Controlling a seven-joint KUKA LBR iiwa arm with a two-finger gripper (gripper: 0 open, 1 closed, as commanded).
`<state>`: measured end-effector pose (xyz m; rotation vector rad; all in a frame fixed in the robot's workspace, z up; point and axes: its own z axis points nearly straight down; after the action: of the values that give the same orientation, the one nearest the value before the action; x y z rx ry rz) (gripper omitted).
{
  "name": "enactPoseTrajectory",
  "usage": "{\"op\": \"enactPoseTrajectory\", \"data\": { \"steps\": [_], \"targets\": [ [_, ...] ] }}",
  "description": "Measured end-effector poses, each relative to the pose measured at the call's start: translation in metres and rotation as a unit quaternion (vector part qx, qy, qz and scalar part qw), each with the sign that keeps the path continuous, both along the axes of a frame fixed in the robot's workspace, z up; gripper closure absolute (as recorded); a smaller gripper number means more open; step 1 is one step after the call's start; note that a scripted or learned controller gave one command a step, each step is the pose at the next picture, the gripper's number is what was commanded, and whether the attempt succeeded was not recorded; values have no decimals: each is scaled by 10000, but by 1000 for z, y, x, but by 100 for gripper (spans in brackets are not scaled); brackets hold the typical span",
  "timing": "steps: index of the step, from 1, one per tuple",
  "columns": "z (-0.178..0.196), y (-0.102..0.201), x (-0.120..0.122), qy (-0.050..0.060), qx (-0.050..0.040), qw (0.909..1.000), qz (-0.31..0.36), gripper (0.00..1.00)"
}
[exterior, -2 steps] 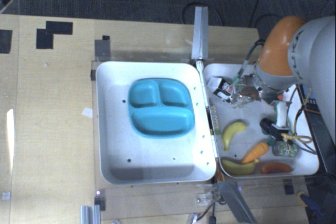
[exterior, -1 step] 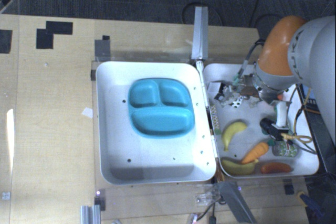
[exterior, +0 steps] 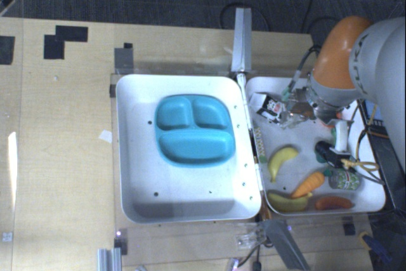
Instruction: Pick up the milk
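While blue tray point(exterior: 193, 129) fills left bin point(exterior: 136, 200), pincer point(exterior: 288, 112) state unclear.

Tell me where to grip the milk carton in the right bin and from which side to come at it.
Probably across the milk carton's narrow body, descending from above. It looks tipped on its side in the right bin's far-left corner, so both walls crowd sideways approaches. The gripper sits just right of it.

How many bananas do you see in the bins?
2. One banana lies in the middle of the right bin, and another banana lies against its near wall, beside the carrot. The arm may hide others.
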<state>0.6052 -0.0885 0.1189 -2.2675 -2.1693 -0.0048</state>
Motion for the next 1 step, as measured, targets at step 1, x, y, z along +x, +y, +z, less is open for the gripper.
{"op": "enactPoseTrajectory", "data": {
  "steps": [1],
  "targets": [
    [-30,-42,-4,-55,-22,9999,-132,100]
  ]
}}
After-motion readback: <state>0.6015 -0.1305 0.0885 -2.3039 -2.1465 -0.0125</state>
